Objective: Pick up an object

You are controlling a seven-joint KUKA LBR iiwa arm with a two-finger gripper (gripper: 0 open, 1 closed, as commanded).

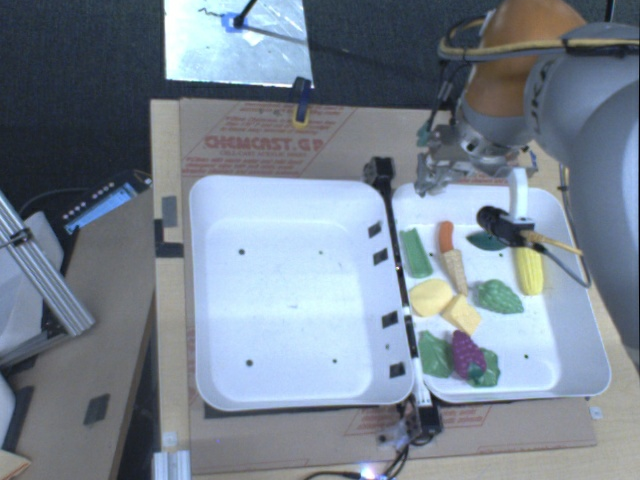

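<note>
Over the right bin's far-left corner, the gripper hangs with nothing in it; can't tell the finger gap. Still the approach step, I'd say. Nearest pick: carrot, just inside that corner, so drop down there.

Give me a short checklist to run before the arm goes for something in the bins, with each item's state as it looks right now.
1. Gripper is over the right bin, at its far rim: ok.
2. Nothing held between the fingers: cannot tell, they are too small and blurred.
3. Things to pick lie in the right bin, such as the carrot, corn cob and grapes: ok.
4. A target stands apart from its neighbours: not ok for the yellow pieces and grapes, which are bunched; ok for the corn cob.
5. Gripper is directly above a target: not ok, it sits beyond the carrot.
</note>
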